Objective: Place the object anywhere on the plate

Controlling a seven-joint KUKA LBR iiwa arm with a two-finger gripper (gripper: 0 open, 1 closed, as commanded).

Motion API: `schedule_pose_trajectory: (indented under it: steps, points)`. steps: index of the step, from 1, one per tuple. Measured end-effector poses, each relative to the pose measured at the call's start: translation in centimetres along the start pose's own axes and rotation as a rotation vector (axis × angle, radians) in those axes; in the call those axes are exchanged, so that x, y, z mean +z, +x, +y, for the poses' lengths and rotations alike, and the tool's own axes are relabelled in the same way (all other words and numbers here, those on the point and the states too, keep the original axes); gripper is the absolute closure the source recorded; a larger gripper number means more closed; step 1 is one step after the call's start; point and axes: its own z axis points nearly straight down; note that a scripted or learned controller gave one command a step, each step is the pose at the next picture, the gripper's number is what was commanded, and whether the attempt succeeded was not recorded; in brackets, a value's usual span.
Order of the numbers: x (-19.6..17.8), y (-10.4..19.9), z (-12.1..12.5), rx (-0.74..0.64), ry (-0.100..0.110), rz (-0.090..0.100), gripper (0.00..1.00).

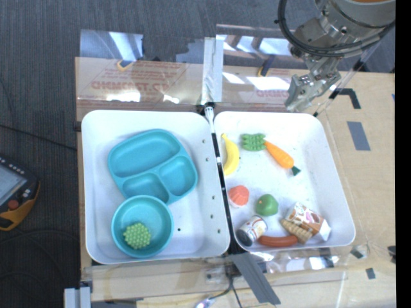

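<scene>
Plate (153, 165): smooth blue plastic, three shallow rounded compartments.

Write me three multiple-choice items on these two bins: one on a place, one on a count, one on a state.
1. Where does the banana lie?
A. in the right bin, against its left wall
B. on the blue plate
C. in the blue bowl

2. How many blue dishes stand in the left bin?
A. one
B. two
C. four

3. What is in the blue bowl?
A. a carrot
B. a sausage
C. a green bumpy ball

Key: 1 A, the banana runs along the right bin's left wall. 2 B, a divided blue plate and a bowl are there. 3 C, the green ball sits inside the bowl, while the carrot lies in the right bin.
</scene>
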Motion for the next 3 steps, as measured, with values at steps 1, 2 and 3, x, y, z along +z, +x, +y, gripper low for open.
schedule_pose_trajectory:
  steps: [1,2,3]
  points:
    - [5.4,1.9,-7.2,-0.267,-0.001,-0.001,1.00]
    - [26.1,-0.9,-6.9,-0.421,-0.006,-0.002,1.00]
    - [29.6,-9.7,-2.6,-0.549,-0.007,-0.002,1.00]
